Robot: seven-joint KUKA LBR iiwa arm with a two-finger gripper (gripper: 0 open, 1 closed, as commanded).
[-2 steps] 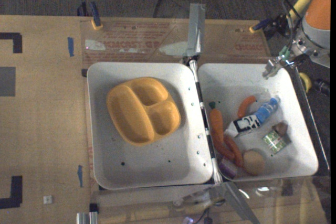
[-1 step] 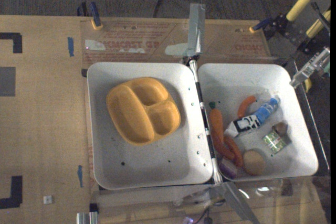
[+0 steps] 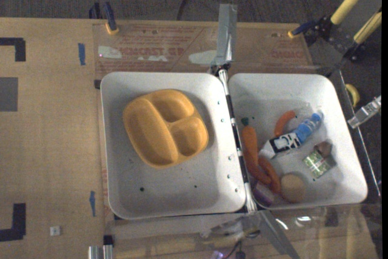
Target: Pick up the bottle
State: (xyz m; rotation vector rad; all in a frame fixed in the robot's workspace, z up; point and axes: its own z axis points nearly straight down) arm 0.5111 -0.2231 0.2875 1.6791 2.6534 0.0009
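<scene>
1. Bottle (image 3: 297, 133) lies on its side in the right bin (image 3: 339, 100), blue cap up-right, touching a carrot (image 3: 250, 148).
2. Judge it light, smooth, prone to roll; you grip across its labelled middle.
3. Count: one bottle, two bins, one yellow tray (image 3: 165, 127).
4. Tool state: cannot tell.

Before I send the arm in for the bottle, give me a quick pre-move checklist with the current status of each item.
1. Bottle located, in the right bin: ok.
2. Bottle's top side uncovered: ok.
3. Room around the bottle: not ok, the orange sausage lies close beside it.
4. Bottle upright: not ok, it lies on its side.
5. Pincer position and state: cannot tell.
6. Yellow divided plate out of the way, in the left bin: ok.
</scene>
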